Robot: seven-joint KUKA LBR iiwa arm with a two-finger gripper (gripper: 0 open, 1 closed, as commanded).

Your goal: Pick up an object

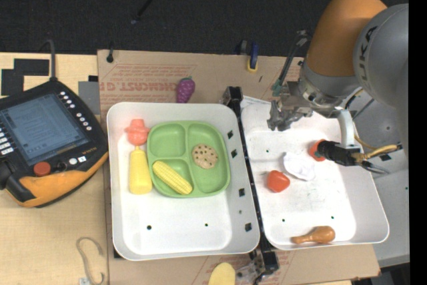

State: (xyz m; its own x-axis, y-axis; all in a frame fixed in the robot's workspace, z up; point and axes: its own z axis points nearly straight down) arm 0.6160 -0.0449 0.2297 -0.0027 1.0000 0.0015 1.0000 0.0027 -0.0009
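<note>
- Where the grey arm (373,50) reaches in from the right, we see its tool (283,118) over the far left corner of the right bin (347,203), close to that bin's back wall.
- We cannot tell whether the tool is apart or together; it looks dark and blurred from this slant.
- Candidates for the pick lie in the right bin: a red toy tomato (278,181) near the middle, and a white crumpled piece (299,166) just beside it, toward the arm.
- Both lie nearer to us than the tool and apart from it.
- A toy drumstick (313,235) lies at the near edge of the same bin, well apart from the tool.
- We find a green divided plate (170,140) in the left bin (173,223), with a cookie (205,156) in its right compartment and a corn cob (172,177) in its near one.
- A yellow bottle (139,172) lies just left of the plate, with a pink-red toy piece (137,132) beyond it.
- A purple toy piece (185,89) rests on the cardboard sheet (153,73) behind the left bin.
- A teach pendant (40,130) sits on the bench (53,237) at the left.
</note>
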